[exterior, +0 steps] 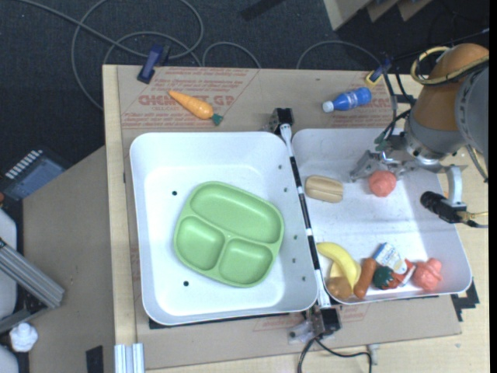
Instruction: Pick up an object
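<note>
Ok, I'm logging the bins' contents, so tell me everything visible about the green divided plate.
The green divided plate is pale green and looks like smooth moulded plastic, a rounded rectangle with three hollows: one long one along its upper side and two smaller ones below. It lies flat, slightly turned, near the middle of the left white bin, resting on the bin's floor. Nothing sits in it, and nothing else touches it.

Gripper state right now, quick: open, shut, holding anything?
Gripper: over the right bin, right beside a pink-red ball; cannot be told whether it is open, shut or holding it.
</note>
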`<action>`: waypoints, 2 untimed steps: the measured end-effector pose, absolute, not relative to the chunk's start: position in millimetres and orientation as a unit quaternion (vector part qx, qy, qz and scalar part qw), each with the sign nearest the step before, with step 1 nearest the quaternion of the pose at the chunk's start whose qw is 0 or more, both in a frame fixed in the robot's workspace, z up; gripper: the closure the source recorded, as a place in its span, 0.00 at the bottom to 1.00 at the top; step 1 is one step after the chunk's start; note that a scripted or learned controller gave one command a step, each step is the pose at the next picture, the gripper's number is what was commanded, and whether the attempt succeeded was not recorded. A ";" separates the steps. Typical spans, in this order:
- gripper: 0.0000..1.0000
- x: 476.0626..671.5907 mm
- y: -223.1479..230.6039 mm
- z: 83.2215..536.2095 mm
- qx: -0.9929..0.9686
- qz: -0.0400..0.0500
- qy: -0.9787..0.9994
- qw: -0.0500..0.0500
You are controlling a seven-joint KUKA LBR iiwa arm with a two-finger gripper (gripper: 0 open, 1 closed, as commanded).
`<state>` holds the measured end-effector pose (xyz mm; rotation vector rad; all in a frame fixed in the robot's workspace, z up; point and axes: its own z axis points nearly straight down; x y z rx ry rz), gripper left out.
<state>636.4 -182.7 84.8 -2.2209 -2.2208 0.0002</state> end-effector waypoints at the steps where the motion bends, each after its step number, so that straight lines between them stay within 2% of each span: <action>1: 1.00 637.0 -182.8 95.3 -0.707 0.000 -0.707 -0.001; 2: 1.00 630.2 -120.4 157.2 -0.706 -0.002 -0.708 -0.001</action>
